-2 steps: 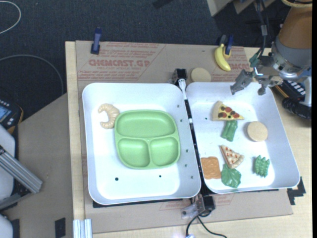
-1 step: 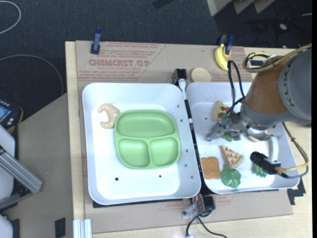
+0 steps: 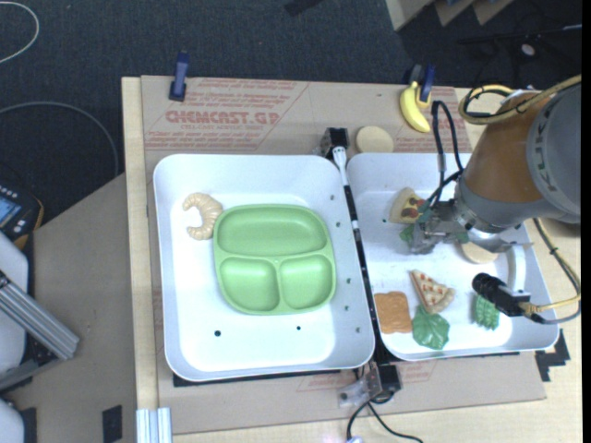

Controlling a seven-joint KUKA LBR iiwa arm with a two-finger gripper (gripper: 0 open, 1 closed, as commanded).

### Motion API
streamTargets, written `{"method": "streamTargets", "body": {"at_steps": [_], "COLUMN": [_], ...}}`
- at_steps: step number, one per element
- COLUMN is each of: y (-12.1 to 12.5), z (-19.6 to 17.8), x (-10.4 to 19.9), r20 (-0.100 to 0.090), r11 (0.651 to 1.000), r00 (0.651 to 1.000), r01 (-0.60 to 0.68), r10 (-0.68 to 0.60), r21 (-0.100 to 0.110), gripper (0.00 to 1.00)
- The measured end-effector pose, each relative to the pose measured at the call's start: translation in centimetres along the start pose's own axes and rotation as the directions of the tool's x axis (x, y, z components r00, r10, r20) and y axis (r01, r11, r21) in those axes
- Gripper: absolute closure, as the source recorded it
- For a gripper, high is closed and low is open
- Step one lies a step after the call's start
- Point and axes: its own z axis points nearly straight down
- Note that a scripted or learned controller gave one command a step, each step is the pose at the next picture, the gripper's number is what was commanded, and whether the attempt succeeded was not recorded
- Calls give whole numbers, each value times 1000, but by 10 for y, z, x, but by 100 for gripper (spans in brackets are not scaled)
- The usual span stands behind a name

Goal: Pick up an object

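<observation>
My gripper point(image 3: 424, 235) is down inside the right bin point(image 3: 383, 178), in the upper middle of that bin and right of centre in the frame. I cannot tell whether it is open or closed, as my own wrist covers it from above. A small green piece point(image 3: 407, 234) shows at its left edge, touching it or just beside it; I cannot tell whether I am holding it. Just above and to the left lies a sandwich wedge point(image 3: 404, 206), close to my gripper.

Lower in the same bin a pizza slice point(image 3: 430, 291) lies below my gripper. Along the bin's lower edge sit an orange-brown cracker point(image 3: 393, 312), a dark green leaf point(image 3: 430, 329) touching it on the right, and a lighter green leafy bit point(image 3: 486, 312) towards the lower right corner.

The left bin point(image 3: 185, 321) holds a green divided plate point(image 3: 274, 257) at its middle, with a croissant point(image 3: 201, 215) just beside the plate's upper left corner.

On the bench above the right bin, at the upper right of the frame, rest a banana point(image 3: 416, 107) and a pale round biscuit point(image 3: 374, 139).
</observation>
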Motion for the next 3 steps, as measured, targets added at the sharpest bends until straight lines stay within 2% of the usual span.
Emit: {"method": "streamTargets", "body": {"at_steps": [1, 2, 3], "y": [-38, -85, -80], "z": [-93, -94, -243], "x": [69, 132, 155], "r20": [-3, -5, -4], "r11": [1000, 1000, 1000], "r00": [1000, 1000, 1000], "r01": [8, 8, 7], "r10": [-8, -8, -7], "r21": [-5, 9, -15], "gripper": [100, 100, 100]}}
